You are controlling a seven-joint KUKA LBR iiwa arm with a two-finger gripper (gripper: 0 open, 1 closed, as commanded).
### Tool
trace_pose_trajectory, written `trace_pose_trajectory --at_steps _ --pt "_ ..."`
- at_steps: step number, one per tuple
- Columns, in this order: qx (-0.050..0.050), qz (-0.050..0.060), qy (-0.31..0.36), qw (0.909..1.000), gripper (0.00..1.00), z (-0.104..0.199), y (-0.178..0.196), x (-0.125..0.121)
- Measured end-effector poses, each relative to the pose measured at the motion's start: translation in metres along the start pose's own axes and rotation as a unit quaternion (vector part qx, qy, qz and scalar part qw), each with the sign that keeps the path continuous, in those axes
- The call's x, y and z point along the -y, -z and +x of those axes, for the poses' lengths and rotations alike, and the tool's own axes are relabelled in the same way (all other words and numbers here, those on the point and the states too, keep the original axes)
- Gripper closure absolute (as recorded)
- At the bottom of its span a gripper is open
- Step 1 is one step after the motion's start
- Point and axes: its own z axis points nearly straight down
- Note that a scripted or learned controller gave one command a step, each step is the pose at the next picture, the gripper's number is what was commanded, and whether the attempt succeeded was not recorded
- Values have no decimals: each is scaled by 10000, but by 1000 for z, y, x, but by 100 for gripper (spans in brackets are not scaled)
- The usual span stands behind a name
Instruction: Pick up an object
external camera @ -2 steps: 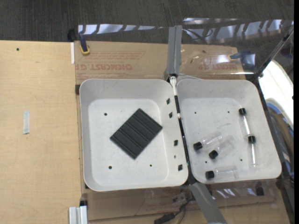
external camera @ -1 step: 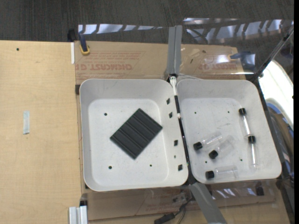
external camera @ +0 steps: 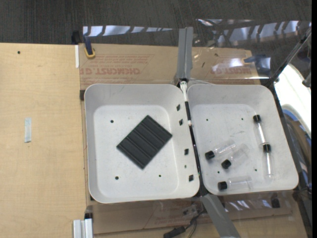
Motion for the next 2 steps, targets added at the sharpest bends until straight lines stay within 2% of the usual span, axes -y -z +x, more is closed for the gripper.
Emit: trace_pose_trajectory --at_steps 1,2 --pt "7 -3 437 9990 0 -16 1 -17" --pt "7 -5 1170 9931 0 -47 1 -49"
